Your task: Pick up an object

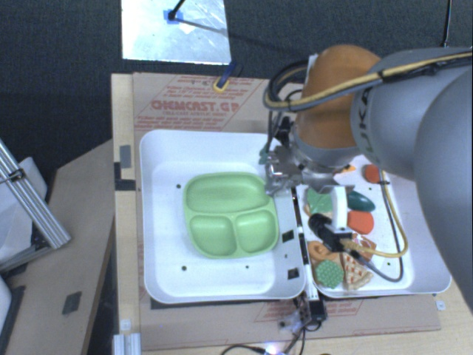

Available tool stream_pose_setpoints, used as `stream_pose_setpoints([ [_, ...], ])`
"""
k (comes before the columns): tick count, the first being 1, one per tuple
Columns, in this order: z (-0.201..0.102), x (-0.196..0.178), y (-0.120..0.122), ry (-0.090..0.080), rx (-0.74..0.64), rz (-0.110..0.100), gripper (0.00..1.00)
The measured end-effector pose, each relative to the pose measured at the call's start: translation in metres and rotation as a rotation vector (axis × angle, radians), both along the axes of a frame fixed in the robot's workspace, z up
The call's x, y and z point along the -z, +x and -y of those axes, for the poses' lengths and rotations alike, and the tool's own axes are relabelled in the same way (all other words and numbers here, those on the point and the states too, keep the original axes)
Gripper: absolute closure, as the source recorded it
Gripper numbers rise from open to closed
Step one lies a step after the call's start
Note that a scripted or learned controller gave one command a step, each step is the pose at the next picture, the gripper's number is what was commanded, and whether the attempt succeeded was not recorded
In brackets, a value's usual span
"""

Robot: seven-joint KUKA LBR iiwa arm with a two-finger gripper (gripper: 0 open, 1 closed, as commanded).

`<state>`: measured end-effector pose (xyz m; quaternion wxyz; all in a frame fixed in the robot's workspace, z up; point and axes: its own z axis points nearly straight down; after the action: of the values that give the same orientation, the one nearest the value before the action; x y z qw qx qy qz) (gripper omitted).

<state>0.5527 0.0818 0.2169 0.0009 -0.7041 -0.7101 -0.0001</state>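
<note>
- The grey arm comes in from the right and covers much of the right bin (427, 274).
- The pincer (275, 174) sits low over the divide between the 2 bins, just beside the upper right corner of the green plate (225, 214); I cannot tell if it is open or closed, and nothing is seen in its grip.
- The green plate has 3 compartments and lies flat in the middle of the left bin (159, 198).
- The small things lie in the right bin, close together by its left wall: a pale green piece (319, 200), a dark green oval (362, 200), an orange-red piece (361, 221), a brown pretzel shape (320, 251), a green round disc (329, 274) and a pizza-like wedge (358, 274).
- A red piece (371, 174) lies further back, at the arm's edge.
- Both bins rest on a printed cardboard sheet (192, 106) on the tabletop.
</note>
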Motion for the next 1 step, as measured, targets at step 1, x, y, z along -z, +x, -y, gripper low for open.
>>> stream_pose_setpoints([
  [1,-0.022,-0.0154,-0.0045,0.0,0.001,0.003,1.0],
])
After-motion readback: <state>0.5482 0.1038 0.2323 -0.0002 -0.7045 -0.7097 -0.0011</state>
